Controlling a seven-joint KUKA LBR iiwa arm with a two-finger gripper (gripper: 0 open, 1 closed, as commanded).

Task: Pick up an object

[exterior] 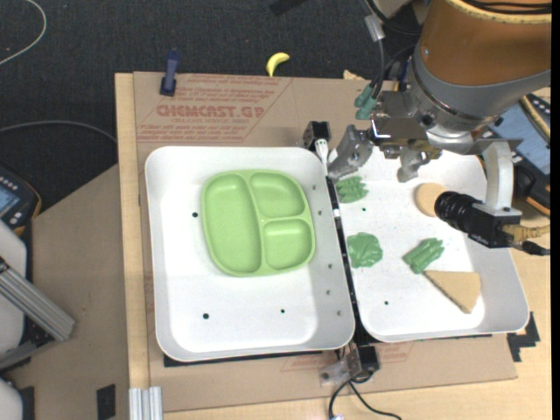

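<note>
near: right bin (420, 326) holds tan wedge (457, 287), ragged green piece (425, 254) and round green piece (364, 250), loose and apart, so each looks separately graspable | mid: left bin (175, 304) holds green divided plate (258, 221) | far: hand (381, 160), fingers spread with nothing between, hangs over far green piece (351, 188) by the right bin's left wall, the likely target; tan disc (426, 199) near it

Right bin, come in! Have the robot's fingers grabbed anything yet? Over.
Fingers open over the right white bin, holding nothing. Small green leafy piece lies nearest them, untouched. Nothing lies on it.
</note>
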